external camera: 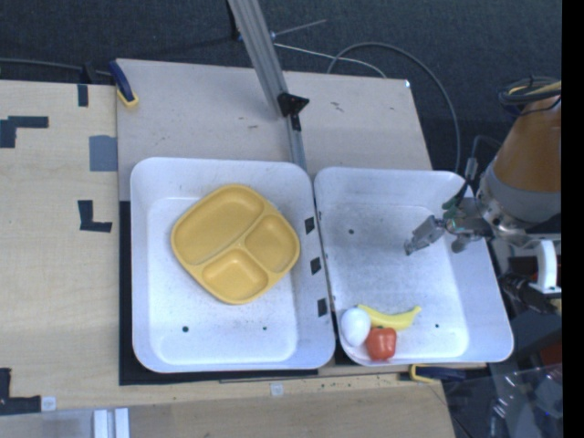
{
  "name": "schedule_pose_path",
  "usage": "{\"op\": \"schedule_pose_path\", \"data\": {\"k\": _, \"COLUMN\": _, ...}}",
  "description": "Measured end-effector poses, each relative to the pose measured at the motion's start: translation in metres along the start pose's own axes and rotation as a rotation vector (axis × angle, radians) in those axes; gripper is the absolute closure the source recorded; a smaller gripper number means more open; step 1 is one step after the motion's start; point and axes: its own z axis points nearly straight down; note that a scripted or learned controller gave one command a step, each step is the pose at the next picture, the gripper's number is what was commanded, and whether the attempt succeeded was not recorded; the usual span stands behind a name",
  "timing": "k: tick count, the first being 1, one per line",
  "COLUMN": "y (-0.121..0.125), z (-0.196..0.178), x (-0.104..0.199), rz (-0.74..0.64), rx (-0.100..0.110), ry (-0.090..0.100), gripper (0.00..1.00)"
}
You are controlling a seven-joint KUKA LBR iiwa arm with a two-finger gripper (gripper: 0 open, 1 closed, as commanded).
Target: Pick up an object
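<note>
Dark carpet-like flooring runs across the top of the frame, and below it a pale wooden bench (pixel 55 245) carries two shallow white bins side by side. In the left bin (pixel 151 336), a yellow divided plate (pixel 235 243) with three sections lies slightly turned, near the bin's upper middle. At the lower edge of the right bin (pixel 456 336), three small things are clustered together — a white egg-shaped ball (pixel 355 326), a red pepper-like piece (pixel 382 342) just to its right and touching it, and a yellow banana (pixel 394 316) lying across just above both. From the right edge of the frame the arm (pixel 534 167) reaches in, its orange band showing above the grey wrist, leaning toward the left. Its gripper (pixel 422 237) sits over the upper middle of the right bin, pointing left and a little down, well apart from the cluster of fruit; nothing lies between its fingers, though whether they are spread or closed cannot be told. A slanted metal bar (pixel 260 39) crosses the top centre of the frame.
</note>
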Motion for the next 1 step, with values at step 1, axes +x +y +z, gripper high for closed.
{"op": "schedule_pose_path", "data": {"k": 1, "y": 0.0, "z": 0.0, "x": -0.0002, "rz": 0.0, "rx": 0.0, "ry": 0.0, "gripper": 0.0}}
